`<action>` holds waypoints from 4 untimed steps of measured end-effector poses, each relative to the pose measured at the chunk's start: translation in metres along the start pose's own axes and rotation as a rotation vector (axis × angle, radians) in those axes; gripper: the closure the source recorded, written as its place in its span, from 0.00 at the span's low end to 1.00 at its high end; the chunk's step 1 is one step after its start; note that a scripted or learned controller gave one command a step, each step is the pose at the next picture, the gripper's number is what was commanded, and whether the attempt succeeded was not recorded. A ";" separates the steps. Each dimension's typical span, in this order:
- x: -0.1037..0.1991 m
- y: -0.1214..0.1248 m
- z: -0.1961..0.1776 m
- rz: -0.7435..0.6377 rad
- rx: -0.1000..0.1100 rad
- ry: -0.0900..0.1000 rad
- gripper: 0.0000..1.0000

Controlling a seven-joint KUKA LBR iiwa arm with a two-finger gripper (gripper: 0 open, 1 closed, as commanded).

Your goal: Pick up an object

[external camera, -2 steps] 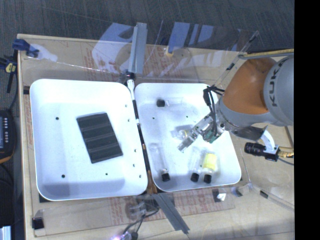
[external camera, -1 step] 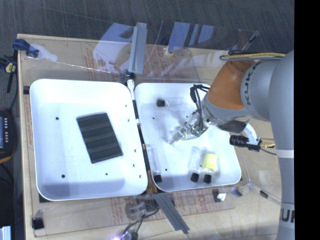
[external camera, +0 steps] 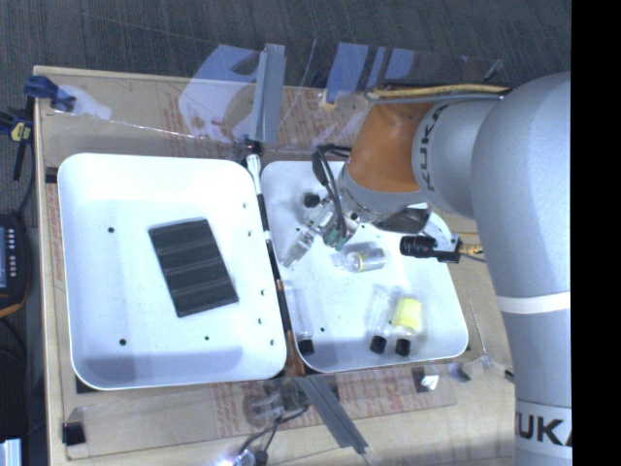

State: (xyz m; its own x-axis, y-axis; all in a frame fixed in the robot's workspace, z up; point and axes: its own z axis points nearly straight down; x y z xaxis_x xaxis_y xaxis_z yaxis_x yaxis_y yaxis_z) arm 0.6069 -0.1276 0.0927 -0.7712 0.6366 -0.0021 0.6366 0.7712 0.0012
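The left bin [external camera: 78, 178] holds one thing: a dark ridged pad [external camera: 193, 266], lying flat and turned at a slant. It sits near the middle, and white floor lies open on all four sides of it, widest toward the near edge. No part of the pad touches a wall.

The right bin [external camera: 448, 343] is the crowded one. The gripper [external camera: 328, 229] hangs over its far-left part, close to the wall shared with the left bin, and the arm [external camera: 505, 163] covers the far-right corner. Whether the jaws are apart or together I cannot tell, as the wrist hides them.

A clear vial [external camera: 363, 258] lies just beside the gripper, toward the bin's middle. A pale slanted piece [external camera: 296, 250] near the shared wall may be a loose tube or part of the tool.

Nearer the front edge lies a yellow pack [external camera: 408, 314] with clear wrap at its left. Two black caps [external camera: 378, 343] sit side by side just below it, close to the front rim. A small black bit [external camera: 306, 346] sits in the front-left corner. Between these and the vial is a bare strip of floor.

The table [external camera: 126, 95] shows beyond the bins.
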 end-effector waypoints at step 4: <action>-0.002 0.030 -0.011 -0.183 0.007 -0.004 1.00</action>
State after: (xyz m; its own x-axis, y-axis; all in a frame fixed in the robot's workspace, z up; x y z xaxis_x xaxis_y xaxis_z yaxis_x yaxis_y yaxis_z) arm 0.6275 -0.1060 0.1039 -0.8742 0.4856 -0.0055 0.4856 0.8741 -0.0063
